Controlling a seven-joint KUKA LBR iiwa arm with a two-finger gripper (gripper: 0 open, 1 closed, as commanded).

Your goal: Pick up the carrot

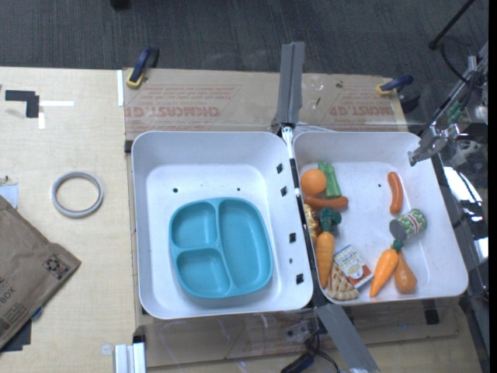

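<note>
Camera view, counter: we see a pale wooden counter [70, 138] carrying two shallow white bins side by side, with brown cardboard behind them.
Left bin: we find the left bin [155, 169] holding a teal divided plate [221, 247] with three compartments, lying near the bin's front.
Right bin: we see the right bin [365, 158] crowded with toy food along its left wall and in its front right part.
Carrot: we place the carrot [384, 271] in the front right part of the right bin, lying on a slant with its green top up and away from us and its tip pointing to the front wall. It touches an orange rounded piece [404, 277] just to its right.
Second carrot-like piece: we note another orange tapered piece [324, 258] by the left wall, lying lengthwise, with a dark green broccoli-like bit [330, 219] at its far end.
Other food: an orange fruit [313, 182] beside a green vegetable [331, 179], a red-orange sausage [395, 192] standing apart near the right wall, a green can [409, 224] lying on its side just above the carrot's top, and a small printed packet [352, 263] between the two carrots.
Gripper: we see the gripper [425, 148] at the far right corner of the right bin, over the rim, well apart from the carrot.
Fingers: we cannot tell how far apart the fingers are; nothing shows between them.
Counter extras: a roll of tape [78, 193] and a brown paper bag [27, 266] lie to the left of the bins.
</note>
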